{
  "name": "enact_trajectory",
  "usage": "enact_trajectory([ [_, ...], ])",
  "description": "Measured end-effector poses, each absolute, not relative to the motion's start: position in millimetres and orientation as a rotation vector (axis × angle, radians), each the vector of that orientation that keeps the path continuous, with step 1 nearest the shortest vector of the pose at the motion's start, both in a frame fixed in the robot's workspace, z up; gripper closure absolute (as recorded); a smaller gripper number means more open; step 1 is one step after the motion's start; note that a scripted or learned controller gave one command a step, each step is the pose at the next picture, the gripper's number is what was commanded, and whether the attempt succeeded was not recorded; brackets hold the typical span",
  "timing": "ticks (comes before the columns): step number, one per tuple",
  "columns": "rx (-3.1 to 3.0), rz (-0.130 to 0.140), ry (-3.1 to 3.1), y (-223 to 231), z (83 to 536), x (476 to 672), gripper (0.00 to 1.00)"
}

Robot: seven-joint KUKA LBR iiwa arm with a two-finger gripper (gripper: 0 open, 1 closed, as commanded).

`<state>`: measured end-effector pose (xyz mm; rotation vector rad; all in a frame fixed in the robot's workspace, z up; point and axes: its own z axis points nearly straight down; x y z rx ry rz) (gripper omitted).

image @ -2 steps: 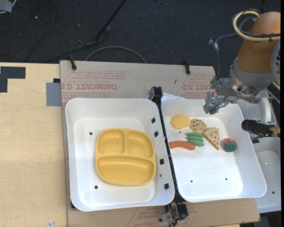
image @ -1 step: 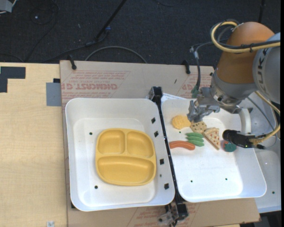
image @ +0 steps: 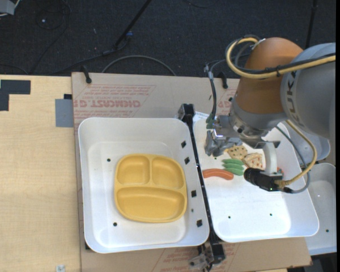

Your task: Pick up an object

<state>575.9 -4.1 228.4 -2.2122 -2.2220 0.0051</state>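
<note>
Two white bins sit side by side; the gripper (image: 215, 143) hovers above the orange sausage (image: 218, 174). Its grip state I cannot tell. Approach step, probably; next it must descend and close.

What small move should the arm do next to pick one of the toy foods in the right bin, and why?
Probably a short shift toward the lower left, then down: the hand hangs at the upper left of the right bin, while the orange hot dog lies apart from the green pea pod and crackers, so it looks easiest to grasp.
</note>
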Motion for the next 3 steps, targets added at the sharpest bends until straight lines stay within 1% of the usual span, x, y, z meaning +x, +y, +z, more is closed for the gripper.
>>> enact_trajectory([
  [1, -2.214, 0.006, -2.222, 39.2, 228.6, 556.5, 1.00],
  [2, -2.210, 0.005, -2.224, 99.6, 220.3, 547.3, 1.00],
  [3, -2.218, 0.007, -2.220, 96.4, 220.7, 547.9, 0.00],
])
